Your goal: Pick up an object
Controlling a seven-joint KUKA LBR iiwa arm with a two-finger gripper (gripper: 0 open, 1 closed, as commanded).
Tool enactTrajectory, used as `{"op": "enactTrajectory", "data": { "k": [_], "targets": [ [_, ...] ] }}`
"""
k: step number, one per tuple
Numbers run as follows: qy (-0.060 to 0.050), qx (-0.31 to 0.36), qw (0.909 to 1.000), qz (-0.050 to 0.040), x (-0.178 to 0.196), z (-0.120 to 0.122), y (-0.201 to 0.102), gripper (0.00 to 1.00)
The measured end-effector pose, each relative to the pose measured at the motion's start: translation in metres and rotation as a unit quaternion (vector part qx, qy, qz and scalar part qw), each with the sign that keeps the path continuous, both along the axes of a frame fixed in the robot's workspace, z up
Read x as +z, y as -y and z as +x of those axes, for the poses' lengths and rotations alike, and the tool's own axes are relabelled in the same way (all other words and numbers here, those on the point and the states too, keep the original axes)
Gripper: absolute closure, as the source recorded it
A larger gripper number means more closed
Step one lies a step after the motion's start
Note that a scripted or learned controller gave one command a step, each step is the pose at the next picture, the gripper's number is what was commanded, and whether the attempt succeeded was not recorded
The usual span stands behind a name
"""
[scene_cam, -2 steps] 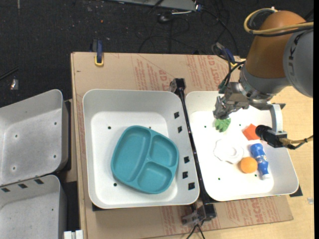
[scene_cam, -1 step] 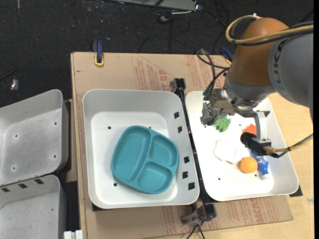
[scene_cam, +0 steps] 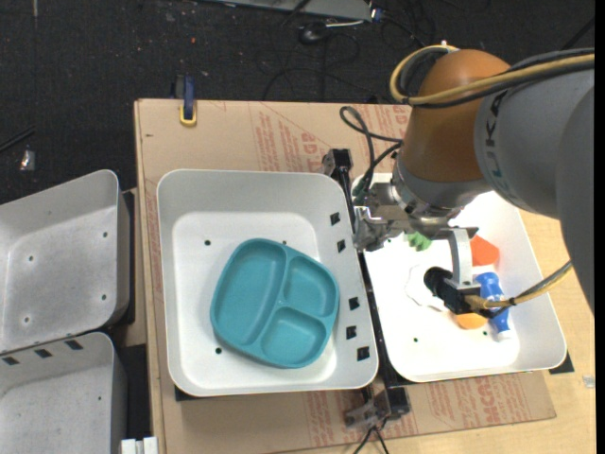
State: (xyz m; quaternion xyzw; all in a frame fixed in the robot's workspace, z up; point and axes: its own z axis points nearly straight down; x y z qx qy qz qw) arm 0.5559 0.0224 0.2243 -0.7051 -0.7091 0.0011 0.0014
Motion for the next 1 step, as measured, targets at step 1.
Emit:
{"op": "enactTrajectory", "data": {
  "k": [1],
  "targets": [
    [0.001,0.002,1.0,0.0007,0.0092,-0.0107,-0.057,1.0]
  ]
}}
